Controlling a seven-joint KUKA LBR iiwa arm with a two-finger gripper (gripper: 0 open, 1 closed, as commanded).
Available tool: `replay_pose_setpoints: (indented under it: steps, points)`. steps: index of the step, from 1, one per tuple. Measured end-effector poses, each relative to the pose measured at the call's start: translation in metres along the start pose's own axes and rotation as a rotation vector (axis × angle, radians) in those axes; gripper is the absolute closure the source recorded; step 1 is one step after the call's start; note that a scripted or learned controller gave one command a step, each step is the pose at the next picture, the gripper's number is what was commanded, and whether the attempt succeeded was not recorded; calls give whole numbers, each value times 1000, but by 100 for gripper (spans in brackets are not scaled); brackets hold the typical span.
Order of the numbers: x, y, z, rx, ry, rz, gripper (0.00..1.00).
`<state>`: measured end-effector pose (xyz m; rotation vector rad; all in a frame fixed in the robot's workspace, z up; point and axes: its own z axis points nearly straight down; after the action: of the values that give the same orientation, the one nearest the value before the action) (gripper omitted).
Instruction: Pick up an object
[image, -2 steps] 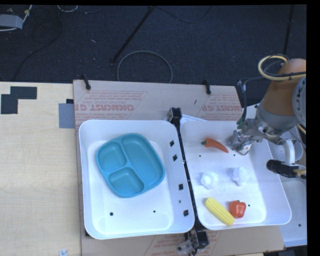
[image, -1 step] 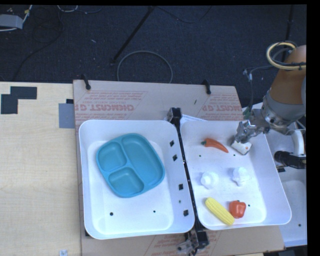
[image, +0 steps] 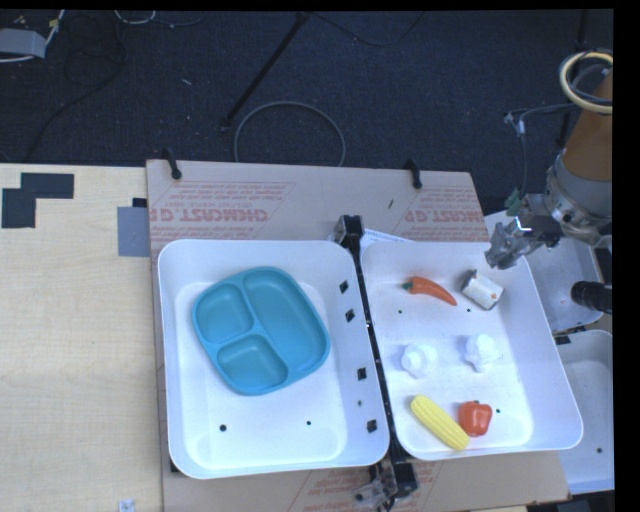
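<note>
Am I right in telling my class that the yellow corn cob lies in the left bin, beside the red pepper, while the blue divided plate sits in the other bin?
Not quite. The camera view shows the corn cob beside the red pepper in the right bin; the blue divided plate sits in the left bin.

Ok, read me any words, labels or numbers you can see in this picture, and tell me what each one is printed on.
"CHEMCAST GP" in red, printed upside down and repeated along the protective sheet under the two bins; the small print under it is too blurred to read.
No readable text on the blue plate, the toy food or the arm.
</note>
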<state>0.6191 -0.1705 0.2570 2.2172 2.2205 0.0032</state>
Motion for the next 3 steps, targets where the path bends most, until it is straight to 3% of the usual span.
replay_pose_setpoints:
  steps: [3]
  points:
    - [143,-23,17,8,2,-1,100]
